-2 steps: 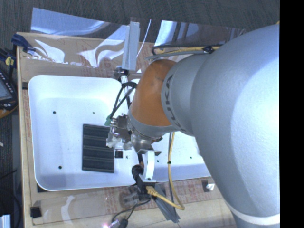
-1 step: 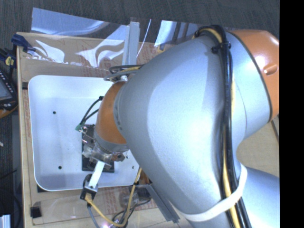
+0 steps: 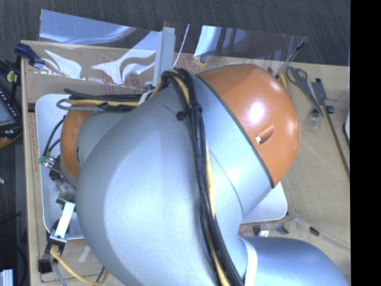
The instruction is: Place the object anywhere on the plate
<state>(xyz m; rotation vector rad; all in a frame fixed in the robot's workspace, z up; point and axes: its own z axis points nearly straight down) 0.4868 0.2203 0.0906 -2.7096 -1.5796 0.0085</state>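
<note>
Arm: the grey arm (image 3: pixel 161 189) sprawls right across the bench, its orange band (image 3: pixel 256 118) catching the light up top, a black cable bundle (image 3: pixel 196 154) strapped along its back.
Bins: a strip of the left bin's white rim (image 3: pixel 40 159) peeks out at the left edge; a corner of white (image 3: pixel 271 210) shows under the arm on the right.
Gripper: buried somewhere beneath the arm's bulk, so I cannot tell how it is set or whether it has anything.
Object: where it sits, I cannot say; nothing I can pick out as the task's thing.
Plate: same story, its place is lost under the arm.
Hard to read: small fittings and wires by the left rim (image 3: pixel 56 171), too cluttered to name.
Risk: with a programmed move and the drop zone masked, I'd judge a miss of the plate or an empty-handed pass quite possible.
Risk two: the loose yellow cable (image 3: pixel 77 270) near the bin's front corner could snag as the wrist swings.
Bench: scissors (image 3: pixel 300 82) lie well clear, top right.
</note>
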